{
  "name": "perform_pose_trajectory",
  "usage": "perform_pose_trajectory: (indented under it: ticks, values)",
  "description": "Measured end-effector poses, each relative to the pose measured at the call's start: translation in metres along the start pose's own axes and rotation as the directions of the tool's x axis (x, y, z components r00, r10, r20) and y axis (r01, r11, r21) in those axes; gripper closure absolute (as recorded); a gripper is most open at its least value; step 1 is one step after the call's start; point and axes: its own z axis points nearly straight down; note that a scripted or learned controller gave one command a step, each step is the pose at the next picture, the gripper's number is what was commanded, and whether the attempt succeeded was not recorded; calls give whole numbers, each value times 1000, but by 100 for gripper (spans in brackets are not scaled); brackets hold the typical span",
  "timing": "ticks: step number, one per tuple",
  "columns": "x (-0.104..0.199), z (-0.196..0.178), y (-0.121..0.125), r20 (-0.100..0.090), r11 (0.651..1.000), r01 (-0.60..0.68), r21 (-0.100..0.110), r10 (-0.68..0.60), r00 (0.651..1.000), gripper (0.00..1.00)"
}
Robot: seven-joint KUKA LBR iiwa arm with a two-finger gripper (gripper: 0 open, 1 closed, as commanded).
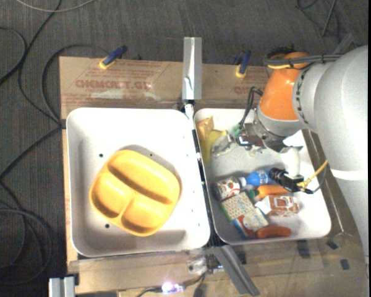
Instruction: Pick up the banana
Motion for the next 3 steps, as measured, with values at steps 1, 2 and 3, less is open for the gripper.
perform_pose_trajectory:
  ticks: [1,2,3]
  values:
    - [-14,2,38,8,950,-310,29,310,951,0]
    - [-14,2,38,9,950,-310,27,310,951,0]
    - [-14,2,38,9,950,-311,26,310,951,0]
